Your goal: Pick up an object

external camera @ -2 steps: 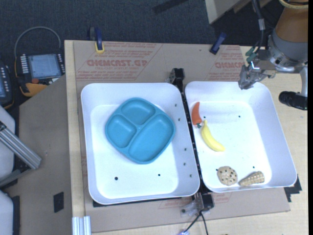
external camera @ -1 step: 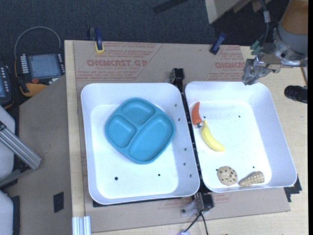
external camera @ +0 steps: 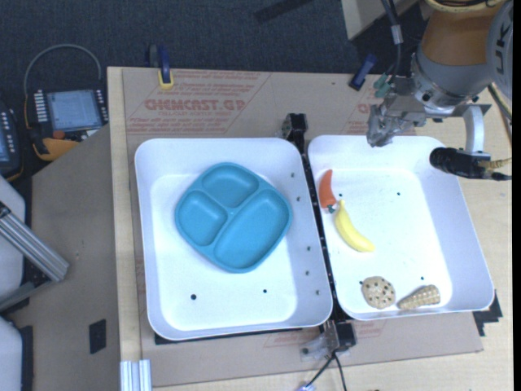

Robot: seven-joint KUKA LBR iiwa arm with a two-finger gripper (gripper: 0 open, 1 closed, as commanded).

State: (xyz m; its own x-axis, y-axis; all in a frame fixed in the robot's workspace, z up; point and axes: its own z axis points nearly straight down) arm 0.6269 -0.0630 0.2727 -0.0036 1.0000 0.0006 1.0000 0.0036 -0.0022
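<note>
In the right bin [external camera: 456, 218], a curved yellow banana [external camera: 352, 229] lies; claw [external camera: 379, 137] state: cannot tell.

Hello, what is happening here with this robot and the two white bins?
A grey robot arm's gripper hangs above the far edge of the right white bin, holding nothing visible. In that bin lie a yellow banana, an orange carrot, a speckled round cookie and a tan waffle cone. The left white bin holds a blue divided plate. Nothing is picked up yet.
</note>
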